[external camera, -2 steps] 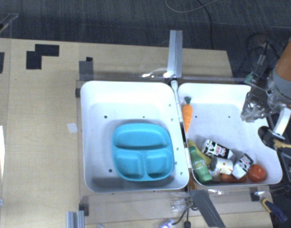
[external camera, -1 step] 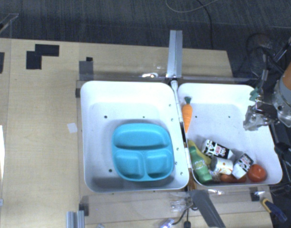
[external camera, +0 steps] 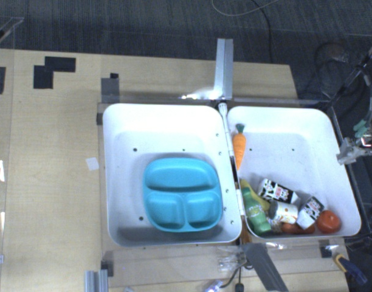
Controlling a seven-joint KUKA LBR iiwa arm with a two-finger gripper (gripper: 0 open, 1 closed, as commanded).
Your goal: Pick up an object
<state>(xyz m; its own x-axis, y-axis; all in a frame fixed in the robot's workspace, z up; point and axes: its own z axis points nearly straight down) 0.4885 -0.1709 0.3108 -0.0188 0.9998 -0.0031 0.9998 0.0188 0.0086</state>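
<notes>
While our gripper's (external camera: 356,145) state stays unreadable, we see the orange plastic carrot (external camera: 239,146) well leftward, lying lengthwise.

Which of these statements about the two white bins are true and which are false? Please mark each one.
1. The blue divided tray lies in the left bin. True.
2. The carrot lies in the left bin, on the tray. False: it lies in the right bin, along the wall next to the divider.
3. The red tomato sits near the front right corner of the right bin. True.
4. The green bottle lies at the back of the right bin. False: it lies at the front, near the divider.
5. The black-and-white carton lies in the right bin. True.
</notes>
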